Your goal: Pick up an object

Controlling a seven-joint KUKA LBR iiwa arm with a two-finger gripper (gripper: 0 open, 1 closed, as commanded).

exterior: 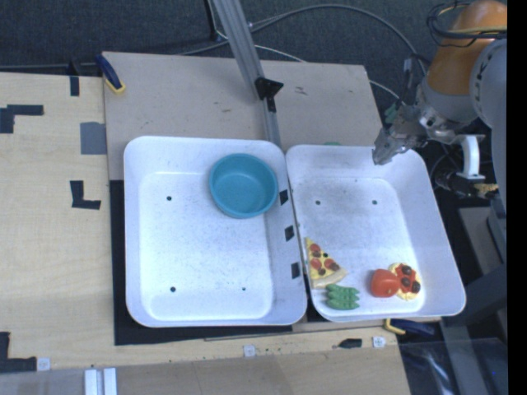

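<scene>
The arm [478,48] is cut off by the frame's right edge at upper right. Its gripper [385,151] is too small and blurred to read. A metal pole [239,39] runs off the top edge.

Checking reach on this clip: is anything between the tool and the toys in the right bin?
Nothing visible. The tool hangs over the right bin's far rim; bare floor lies between it and the pizza, greens and tomato.
</scene>
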